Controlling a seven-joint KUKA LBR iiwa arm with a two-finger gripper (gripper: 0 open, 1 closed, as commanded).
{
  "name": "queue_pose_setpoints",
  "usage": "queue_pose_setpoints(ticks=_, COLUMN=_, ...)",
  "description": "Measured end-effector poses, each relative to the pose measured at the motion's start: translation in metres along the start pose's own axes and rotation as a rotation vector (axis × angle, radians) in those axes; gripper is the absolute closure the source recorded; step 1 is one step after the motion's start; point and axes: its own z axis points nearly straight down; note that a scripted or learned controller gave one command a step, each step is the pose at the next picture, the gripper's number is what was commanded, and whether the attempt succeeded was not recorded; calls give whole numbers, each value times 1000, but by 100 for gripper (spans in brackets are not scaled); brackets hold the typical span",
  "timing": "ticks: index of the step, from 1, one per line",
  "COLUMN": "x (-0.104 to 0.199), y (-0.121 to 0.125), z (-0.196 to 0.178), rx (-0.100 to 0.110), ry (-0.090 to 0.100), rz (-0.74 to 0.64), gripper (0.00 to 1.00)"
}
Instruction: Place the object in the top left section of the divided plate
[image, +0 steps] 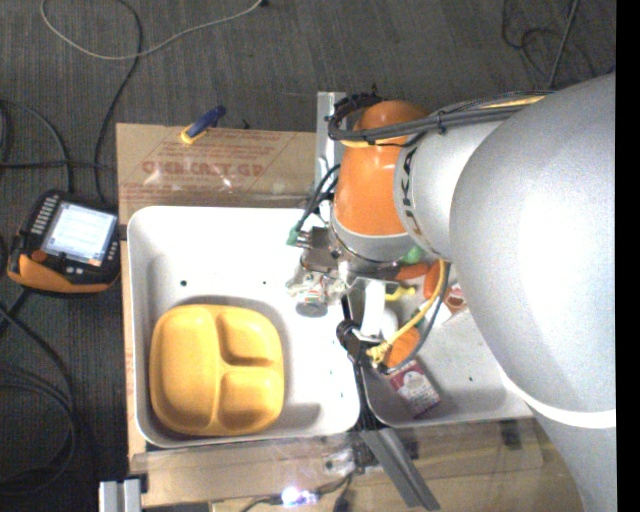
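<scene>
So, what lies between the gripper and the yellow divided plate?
Nothing; in the camera view, bare white floor of the left bin separates the gripper from the yellow divided plate.

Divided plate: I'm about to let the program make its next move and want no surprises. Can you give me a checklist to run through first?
1. Yellow divided plate lies flat in the left bin: ok.
2. Plate's sections bare, ready to receive: ok.
3. Gripper above the plate: not ok; it hangs near the left bin's right edge, beside the plate.
4. Object held by the gripper: cannot tell; the wrist hides it.
5. Right bin contents: cannot tell in full; an orange item and a dark red packet lie there, and the arm covers the rest.
</scene>
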Motion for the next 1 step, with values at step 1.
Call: queue_pose_setpoints(ticks=1, x=38, y=-58, z=19, rx=1, ry=1, rz=-135, gripper=100)
